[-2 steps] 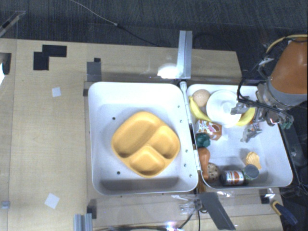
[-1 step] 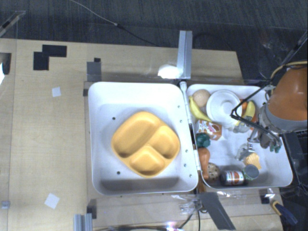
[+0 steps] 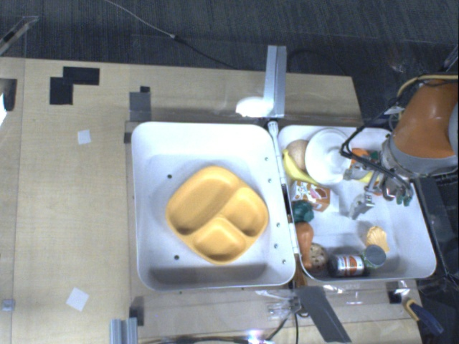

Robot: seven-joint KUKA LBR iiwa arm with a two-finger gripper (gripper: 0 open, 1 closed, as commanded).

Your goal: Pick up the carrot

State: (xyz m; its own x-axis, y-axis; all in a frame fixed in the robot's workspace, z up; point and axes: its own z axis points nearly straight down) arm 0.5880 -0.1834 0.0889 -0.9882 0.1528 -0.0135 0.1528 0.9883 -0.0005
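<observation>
A light wooden bench [image 3: 64, 213] carries two shallow white bins side by side, seen from above at a slant. The left bin [image 3: 154, 149] holds a yellow divided plate [image 3: 216, 212], set at an angle near its middle. The right bin [image 3: 409, 253] is crowded: a white cup [image 3: 324, 156] and a banana [image 3: 292, 169] at the far left corner, a can [image 3: 349, 265] lying on its side along the near wall, and several smaller pieces scattered between.

The grey arm with its orange band [image 3: 429, 124] reaches in from the right, over the far right part of that bin. Its gripper [image 3: 364, 205] hangs above bare white floor near the bin's middle, grasping nothing; whether the fingers are spread or closed cannot be told from this angle.

The carrot [image 3: 305, 236], a short orange piece with a dark green top, lies against the left wall of the right bin, near side, just beside the can and well left of the gripper.

The pick appears to be at the approach step. The next move calls for a shift left and nearer, then a descent tight against the bin wall, where neighbouring pieces leave little room.
</observation>
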